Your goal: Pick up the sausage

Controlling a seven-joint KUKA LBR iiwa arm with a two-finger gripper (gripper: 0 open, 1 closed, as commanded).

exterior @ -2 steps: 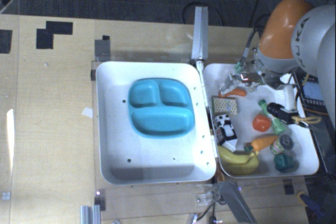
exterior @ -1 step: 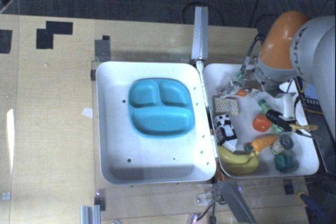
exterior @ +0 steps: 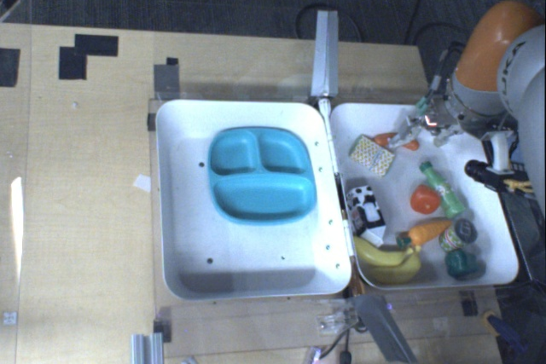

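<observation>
Reaching in from the right, the grey arm hangs its gripper over the far edge of the right bin.

The left bin takes up the most room and carries a blue divided plate near its middle. The right bin is crowded: a yellow banana lies along its near wall, a green bottle sits slanted toward the right side, and a carrot rests just above the banana's tip. A black-and-white carton stands by the left wall, a patterned sponge lies farther back, and a red tomato sits beside the bottle. The sausage, small and reddish-orange, lies at the back of this bin just beside the sponge, right under the gripper; whether the fingers are spread or closed on it, I cannot tell from here.
</observation>
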